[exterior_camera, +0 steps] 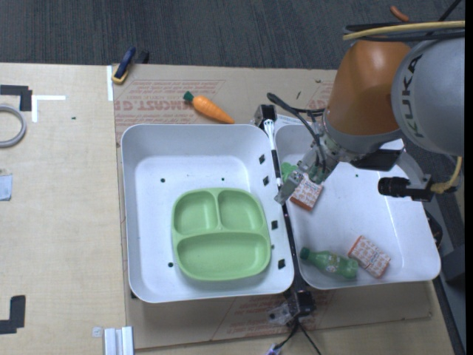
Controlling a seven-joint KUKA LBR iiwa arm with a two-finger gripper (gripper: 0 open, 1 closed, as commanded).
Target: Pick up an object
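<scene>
My gripper hangs low over the left part of the right bin, close to the wall between the two bins. A small red and white packet sits right at its tip, touching or nearly touching it. A small green item peeks out just left of the gripper, partly hidden by it. Further forward in the same bin lie a green bottle on its side and a second red and white packet.
The left bin holds a green divided plate. A toy carrot lies on the cardboard behind the bins. A blue and yellow item sits at the back left. The arm's orange band looms over the right bin's back.
</scene>
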